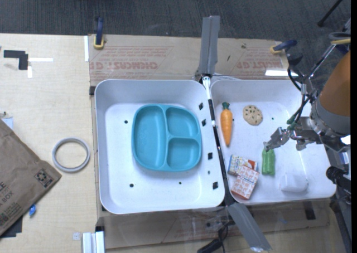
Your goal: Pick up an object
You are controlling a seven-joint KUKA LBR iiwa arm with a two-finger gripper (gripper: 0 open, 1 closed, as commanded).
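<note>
The right bin [312, 188] holds an orange carrot [226, 124], a round cookie [252, 115], a small green object [268, 163], two printed cartons [244, 176] and a pale white item [294, 182]. My gripper [280, 137] hangs over the middle of this bin, just above and slightly right of the green object's top end. Nothing shows in its grasp. The arm comes in from the right, with its orange band [339, 87] at the frame's edge.
The left bin [111, 151] holds a teal divided plate [167, 137]. A roll of tape [71, 154] and a brown cardboard piece [19, 182] lie on the bench to the left. A ridge [215, 129] separates the two bins.
</note>
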